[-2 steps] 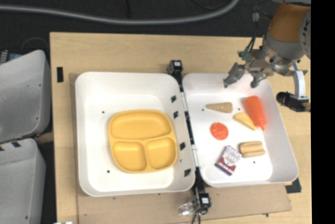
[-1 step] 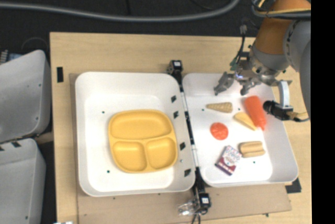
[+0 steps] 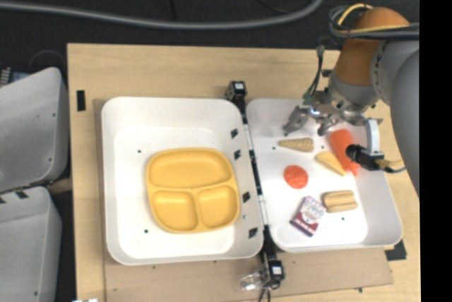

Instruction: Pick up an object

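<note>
The pincer (image 3: 308,121) is held open, gripping nothing, near the right bin's (image 3: 378,226) far edge, just above a cone (image 3: 296,145); bare floor is left there.

The right bin (image 3: 378,223) contains six small objects. An ice-cream cone (image 3: 296,145), pale tan, lies flat near the bin's upper middle with its tip pointing left. A red disc (image 3: 296,176), possibly a tomato slice, lies below the cone. A yellow wedge (image 3: 329,162) lies to the right of the disc, touching an orange carrot-like piece (image 3: 341,145) set at a slant. A tan hot-dog bun (image 3: 339,202) lies horizontally lower down. A small maroon-and-white packet (image 3: 308,215) lies tilted, just left of the bun.
</note>
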`<action>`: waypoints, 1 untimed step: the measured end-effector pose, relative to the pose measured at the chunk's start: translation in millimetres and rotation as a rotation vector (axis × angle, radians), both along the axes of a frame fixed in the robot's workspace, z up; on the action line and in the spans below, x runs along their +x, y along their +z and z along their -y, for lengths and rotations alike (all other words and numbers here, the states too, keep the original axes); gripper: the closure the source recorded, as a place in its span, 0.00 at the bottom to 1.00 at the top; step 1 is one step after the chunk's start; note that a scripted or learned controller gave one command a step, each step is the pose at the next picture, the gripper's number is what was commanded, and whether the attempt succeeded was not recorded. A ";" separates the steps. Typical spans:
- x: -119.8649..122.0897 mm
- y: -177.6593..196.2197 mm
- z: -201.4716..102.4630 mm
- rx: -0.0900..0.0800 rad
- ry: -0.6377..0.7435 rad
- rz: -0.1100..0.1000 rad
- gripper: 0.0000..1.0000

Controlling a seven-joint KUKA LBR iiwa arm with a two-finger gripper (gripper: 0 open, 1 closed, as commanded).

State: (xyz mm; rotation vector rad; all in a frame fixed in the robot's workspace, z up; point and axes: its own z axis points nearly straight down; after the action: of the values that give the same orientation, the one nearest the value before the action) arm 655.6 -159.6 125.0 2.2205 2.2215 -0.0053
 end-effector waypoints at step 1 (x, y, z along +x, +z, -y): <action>1.6 14.2 0.7 -0.001 0.001 0.006 1.00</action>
State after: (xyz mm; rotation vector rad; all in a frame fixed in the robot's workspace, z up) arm 657.2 -160.3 139.3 2.2160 2.2185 0.0007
